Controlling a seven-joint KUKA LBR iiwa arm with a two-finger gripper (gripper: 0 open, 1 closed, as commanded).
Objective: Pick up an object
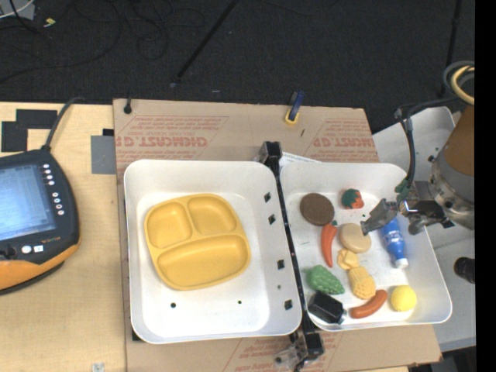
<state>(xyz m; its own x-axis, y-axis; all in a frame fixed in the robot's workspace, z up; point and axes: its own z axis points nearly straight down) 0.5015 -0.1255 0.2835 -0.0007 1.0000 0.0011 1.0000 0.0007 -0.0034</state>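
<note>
Gripper over the blue bottle in the right bin

We see the blue bottle (394, 244) lying near the right bin's (434, 304) far-right side, with the gripper (397, 212) just above its top end, 2 fingers spread open and nothing between them. The arm enters from the right, wrist low over the rim. Beside the bottle lie a tan disc (356, 239), corn (362, 283) and a lemon (402, 297). The left bin (143, 316) holds a yellow tray (197, 239), with bare floor around it.

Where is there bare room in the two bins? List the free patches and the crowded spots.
Free: left bin floor all around the yellow tray, widest along its near edge. Right bin: far strip beyond the brown disc. Crowded: near half, from the carrot to the lemon, beside the gripper.
</note>
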